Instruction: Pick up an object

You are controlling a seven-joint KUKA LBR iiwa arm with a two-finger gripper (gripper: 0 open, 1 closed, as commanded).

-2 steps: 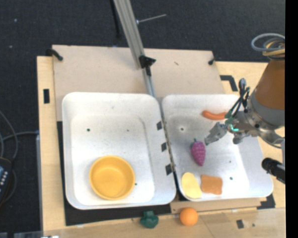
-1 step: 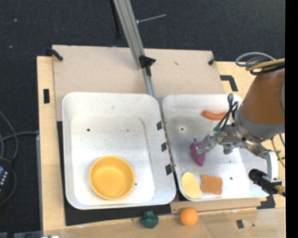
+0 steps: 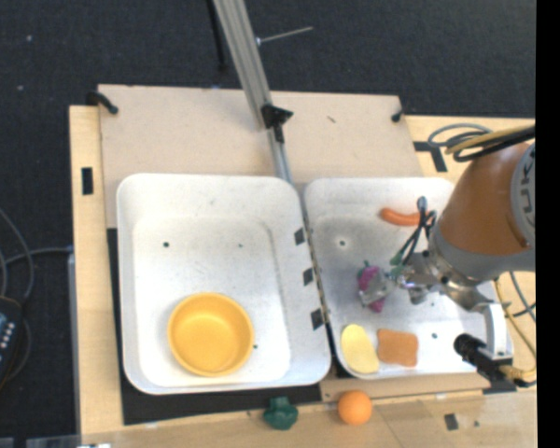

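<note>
In the right bin [image 3: 336, 203] lie a small purple object [image 3: 371, 284], an orange carrot-shaped piece [image 3: 399, 217] near the back, a pale yellow piece [image 3: 357, 347] and an orange block [image 3: 398, 347] at the front. My gripper [image 3: 403, 278] hangs low over the middle of this bin, right beside the purple object on its right side. The view does not show whether it touches the object. The arm's orange band [image 3: 490, 203] covers the bin's right part.
A yellow bowl [image 3: 210, 333] sits in the front of the left bin [image 3: 168, 203]. An orange ball [image 3: 355, 407] and a green object [image 3: 280, 413] lie on the bench in front of the bins. A metal pole [image 3: 247, 54] slants in from the back.
</note>
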